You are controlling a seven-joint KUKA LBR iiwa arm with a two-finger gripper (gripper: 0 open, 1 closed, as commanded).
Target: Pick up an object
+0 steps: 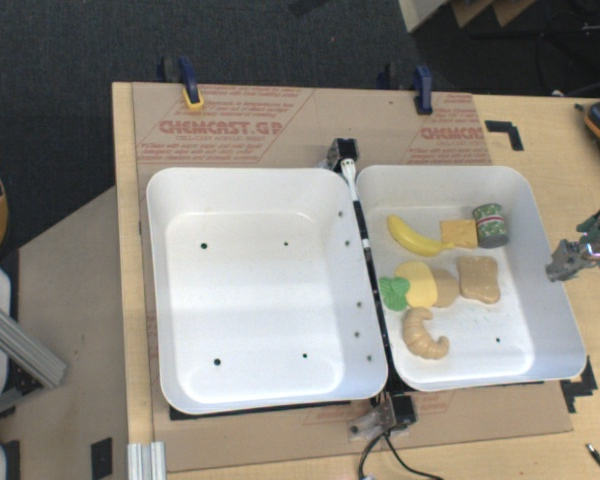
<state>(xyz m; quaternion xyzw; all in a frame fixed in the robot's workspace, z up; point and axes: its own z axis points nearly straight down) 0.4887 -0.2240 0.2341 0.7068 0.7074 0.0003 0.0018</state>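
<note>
Six objects: clustered in the right bin (pixel 540 363) — banana (pixel 413 236), yellow block (pixel 459 233), green can (pixel 491 224), bread slice (pixel 479 279), croissant (pixel 424 333), green-and-yellow pieces (pixel 410 288).
Gripper (pixel 572 256): seen at the right edge, just outside the bin; nothing is held; its opening cannot be told.
Left bin (pixel 180 198): bare.
Approach advised: an outlying piece — the croissant — is best targeted from above, clear of neighbours.

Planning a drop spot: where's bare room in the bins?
Left bin: whole floor bare. Right bin: free strip along the near wall below the croissant. Crowded mid-bin: banana, can, bread.
</note>
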